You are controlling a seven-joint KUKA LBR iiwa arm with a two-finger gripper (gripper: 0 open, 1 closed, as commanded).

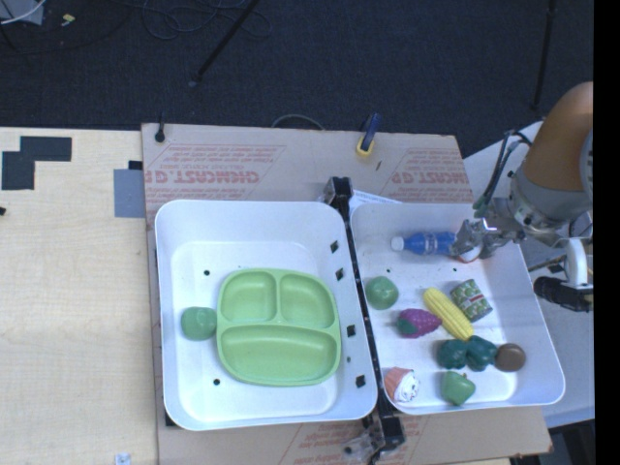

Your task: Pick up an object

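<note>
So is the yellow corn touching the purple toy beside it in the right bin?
Cannot tell. In the camera view the corn and the purple toy lie right next to each other with no plain gap between them, but the slanted look-down does not show real contact.

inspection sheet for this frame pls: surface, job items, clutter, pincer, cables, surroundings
Surface: two white bins, left bin and right bin, on cardboard on a wood bench.
Job's things: right bin holds a blue bottle, green ball, purple piece, corn, small packet, dark green piece, brown ball, green pepper, red-white toy.
Clutter: left bin holds a green divided plate and a green lump beside it.
Pincer: pincer low at the bottle's right end; grip cannot be told.
Cables: wires along the wrist; loose cords on the floor.
Surroundings: dark carpet, blue-yellow clamp.
</note>
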